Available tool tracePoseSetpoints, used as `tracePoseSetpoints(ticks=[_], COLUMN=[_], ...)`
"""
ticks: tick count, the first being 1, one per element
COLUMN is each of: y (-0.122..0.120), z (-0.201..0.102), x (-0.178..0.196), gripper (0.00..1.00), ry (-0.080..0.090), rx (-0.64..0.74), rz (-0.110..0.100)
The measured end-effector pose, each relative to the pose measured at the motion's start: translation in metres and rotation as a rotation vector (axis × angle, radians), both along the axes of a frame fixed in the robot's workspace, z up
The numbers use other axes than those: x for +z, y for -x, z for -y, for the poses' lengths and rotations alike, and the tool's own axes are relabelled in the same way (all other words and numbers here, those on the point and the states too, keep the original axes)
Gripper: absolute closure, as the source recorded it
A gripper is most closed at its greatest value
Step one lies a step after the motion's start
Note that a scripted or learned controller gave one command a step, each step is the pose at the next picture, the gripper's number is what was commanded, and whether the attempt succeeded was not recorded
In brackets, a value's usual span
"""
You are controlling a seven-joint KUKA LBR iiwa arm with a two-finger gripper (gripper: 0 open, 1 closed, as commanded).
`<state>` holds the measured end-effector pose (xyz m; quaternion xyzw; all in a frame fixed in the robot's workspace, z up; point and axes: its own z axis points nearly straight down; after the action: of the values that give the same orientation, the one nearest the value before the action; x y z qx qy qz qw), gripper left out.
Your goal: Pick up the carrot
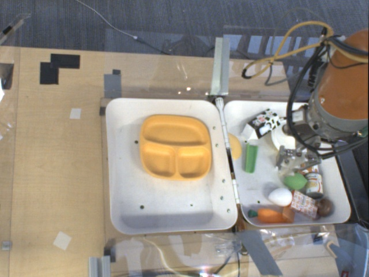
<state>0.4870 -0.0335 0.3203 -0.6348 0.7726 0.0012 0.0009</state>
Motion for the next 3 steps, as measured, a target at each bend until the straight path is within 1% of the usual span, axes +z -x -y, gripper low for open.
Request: tracePoseSetpoints(ticks=[1, 2, 3], y=[-0.025, -0.025, -0.072], z=[-0.086, -0.163, -0.238], x=[-0.14, -0.223, -0.223], gripper=[1.0, 1.0, 1.0], ry=[-0.003, -0.003, 0.007], rx=[-0.082, -0.082, -0.232], rz=[-0.007, 0.013, -0.028])
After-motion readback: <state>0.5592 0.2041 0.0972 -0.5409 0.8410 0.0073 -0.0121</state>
